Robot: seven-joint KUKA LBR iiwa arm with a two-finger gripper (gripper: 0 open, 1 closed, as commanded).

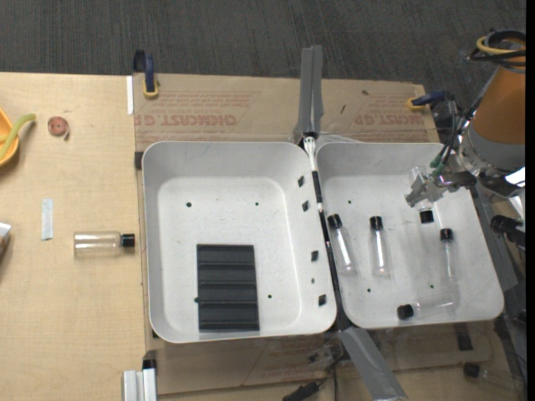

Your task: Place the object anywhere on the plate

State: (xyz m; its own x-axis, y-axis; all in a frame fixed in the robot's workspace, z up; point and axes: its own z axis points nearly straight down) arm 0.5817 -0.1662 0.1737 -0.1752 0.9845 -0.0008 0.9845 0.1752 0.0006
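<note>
From the overhead view, my gripper [420,192] hovered over the upper right of the right bin [485,307], finger spacing indeterminable, while four capped clear vials [378,245] lay loose on that bin's floor and the dark ribbed plate [226,288] sat in the left bin [155,224].

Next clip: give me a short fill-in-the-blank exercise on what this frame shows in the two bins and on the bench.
1. The dark ribbed plate lies in the ____ bin.
2. The clear vials with black caps, such as this vial, lie in the ____ bin.
3. The claw hangs over the ____ bin's far right part.
4. One more capped vial lies outside the bins on the ____ bench.

Missing words: left; right; right; wooden
</note>
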